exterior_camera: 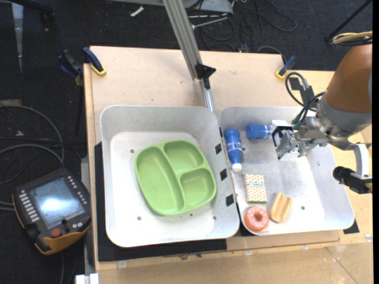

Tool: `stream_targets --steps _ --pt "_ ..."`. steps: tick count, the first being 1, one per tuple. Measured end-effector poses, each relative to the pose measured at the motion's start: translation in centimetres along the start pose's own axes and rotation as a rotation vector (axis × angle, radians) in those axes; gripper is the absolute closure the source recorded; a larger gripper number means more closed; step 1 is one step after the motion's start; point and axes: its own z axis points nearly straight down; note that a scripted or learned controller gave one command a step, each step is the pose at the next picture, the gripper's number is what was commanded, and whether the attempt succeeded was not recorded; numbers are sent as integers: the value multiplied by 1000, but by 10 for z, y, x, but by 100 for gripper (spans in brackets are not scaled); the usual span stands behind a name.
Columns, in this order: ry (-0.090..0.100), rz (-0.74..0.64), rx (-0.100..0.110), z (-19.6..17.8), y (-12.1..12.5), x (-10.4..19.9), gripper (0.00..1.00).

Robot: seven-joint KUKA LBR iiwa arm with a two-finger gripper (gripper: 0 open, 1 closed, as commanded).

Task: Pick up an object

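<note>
Gripper [288, 145] low over the right bin [323, 182], upper middle; whether it is wide, narrow or holding anything cannot be told. Small blue object [257, 131] just left of it. Blue bottle [233, 147] with white cap along the bin's left wall. Patterned box [254, 187], pink doughnut [256, 218] and tan bun [280, 207] near the front. Green divided tray [175, 177] in the left bin [118, 158].

Wood bench [148, 76]; two white bins [118, 218] side by side.
</note>
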Motion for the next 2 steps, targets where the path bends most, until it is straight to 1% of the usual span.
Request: stream_targets --steps 1,2 --pt "1 -1 2 6 0 56 100" --pt "0 0 1 3 1 101 100"
